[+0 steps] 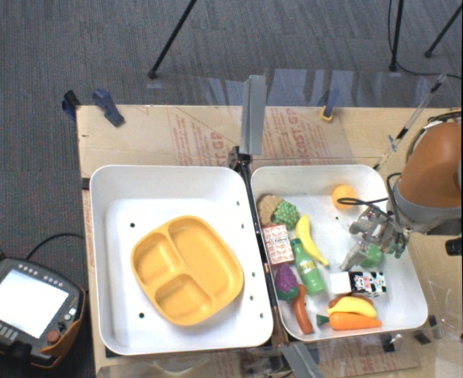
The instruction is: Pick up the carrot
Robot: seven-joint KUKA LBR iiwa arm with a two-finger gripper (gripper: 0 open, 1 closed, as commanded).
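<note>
I am holding my claw (371, 246) over the right part of the right bin (409, 309), a little above its floor. There is something small and green just at the fingertips, but I cannot tell if the claw is wide, narrow, or gripping this green thing, so I am not saying it.

The carrot (354, 321) is lying in the front right corner of the same bin, near the front wall. From my claw it is lying toward the front of the bench (176, 136), almost straight down in the view and slightly to the left. Between us the small black-and-white box (368, 283) and the banana (353, 305) are sitting; the banana is touching the carrot on its back side.

The long axis of the carrot is running left to right, nearly parallel with the front wall. The green leafy end is pointing left and the orange tip is pointing right.

I am judging that my next move must go toward the front, and the fingers should close across the short width of the carrot.
</note>
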